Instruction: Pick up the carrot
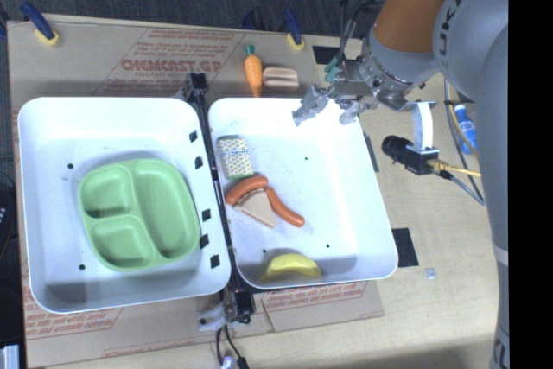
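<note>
Camera view from above the bench: the carrot (252,73) lies outside both bins on the brown cardboard (155,56), just past the far rim of the right bin (367,186), close to where the two bins meet. Its green top points away from the bins, and a small tan bun (280,79) sits just beside it on the right. The gripper (328,111) hangs over the far edge of the right bin, to the right of the carrot and apart from it; its two fingers (308,109) are spread with nothing between them. Inside the right bin, a striped block (234,155) lies near the left wall. Below it are two orange-red sausages (247,187), with a pale wedge (257,211) tucked between them. A yellow banana (292,266) rests against the near wall. The left bin (43,125) holds a green divided plate (136,213), lying flat near its middle.
</note>
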Robot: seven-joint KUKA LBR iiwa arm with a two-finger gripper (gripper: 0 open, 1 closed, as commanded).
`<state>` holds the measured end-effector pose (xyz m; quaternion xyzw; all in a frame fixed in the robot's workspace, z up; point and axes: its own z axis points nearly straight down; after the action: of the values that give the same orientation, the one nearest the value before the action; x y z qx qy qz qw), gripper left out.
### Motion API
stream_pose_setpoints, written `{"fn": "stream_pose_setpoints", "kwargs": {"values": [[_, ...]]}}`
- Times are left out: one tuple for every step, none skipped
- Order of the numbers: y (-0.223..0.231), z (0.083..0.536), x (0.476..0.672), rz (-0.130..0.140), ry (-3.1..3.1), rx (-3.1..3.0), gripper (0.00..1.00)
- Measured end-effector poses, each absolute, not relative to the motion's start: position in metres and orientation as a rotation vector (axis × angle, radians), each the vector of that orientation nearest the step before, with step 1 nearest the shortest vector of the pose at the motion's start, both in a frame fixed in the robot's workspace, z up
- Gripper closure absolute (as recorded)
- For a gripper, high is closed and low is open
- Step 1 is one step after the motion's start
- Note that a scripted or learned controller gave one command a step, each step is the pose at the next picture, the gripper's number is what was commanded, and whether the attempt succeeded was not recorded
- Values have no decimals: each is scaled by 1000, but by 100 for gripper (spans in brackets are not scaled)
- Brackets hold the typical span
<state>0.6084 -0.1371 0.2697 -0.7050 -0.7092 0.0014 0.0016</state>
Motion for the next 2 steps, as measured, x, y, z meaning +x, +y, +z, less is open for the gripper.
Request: {"fn": "stream_pose_setpoints", "kwargs": {"values": [[-112, 309, 580, 4, -2085, -2349, 0], [-101, 361, 556, 2, -2077, -2356, 0]]}}
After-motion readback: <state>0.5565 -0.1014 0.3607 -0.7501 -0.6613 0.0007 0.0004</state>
